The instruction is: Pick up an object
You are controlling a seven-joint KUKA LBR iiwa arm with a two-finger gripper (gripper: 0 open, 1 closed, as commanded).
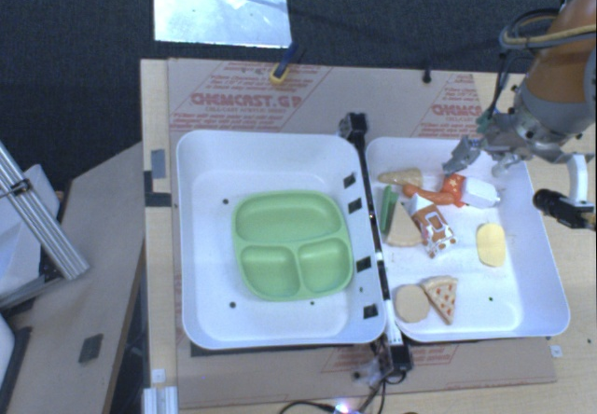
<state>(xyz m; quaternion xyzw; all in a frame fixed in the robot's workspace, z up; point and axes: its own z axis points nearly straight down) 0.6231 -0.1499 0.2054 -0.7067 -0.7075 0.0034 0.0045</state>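
We find the gripper (pixel 480 169) over the back of the right bin (pixel 524 283), with its fingers spread apart and nothing between them. The arm enters from the right, above that bin's far corner.

All loose objects lie in the right bin. Nearest the gripper is a white block (pixel 481 192), directly below the gap in the gripper. An orange piece (pixel 453 186) lies just beside the block on its left, close to the left fingertip. A carrot (pixel 424 192) runs leftward from the orange piece, and a tan pastry (pixel 399 177) sits just behind it. These four crowd together at the back of the bin, and we cannot tell whether they touch.

Farther forward a small carton (pixel 435 227) lies tilted against a bread slice (pixel 403 227). A green stick (pixel 386 207) lies along the bin's left wall. A yellow lemon (pixel 492 245) sits apart from the rest, toward the right wall. A round biscuit (pixel 410 303) and a pizza wedge (pixel 442 297) lie side by side, touching, at the front.

The left bin (pixel 207 216) holds one green divided plate (pixel 284 216). Black clips (pixel 355 207) line the seam between the bins. Both bins rest on a cardboard sheet (pixel 242 101) with red print.
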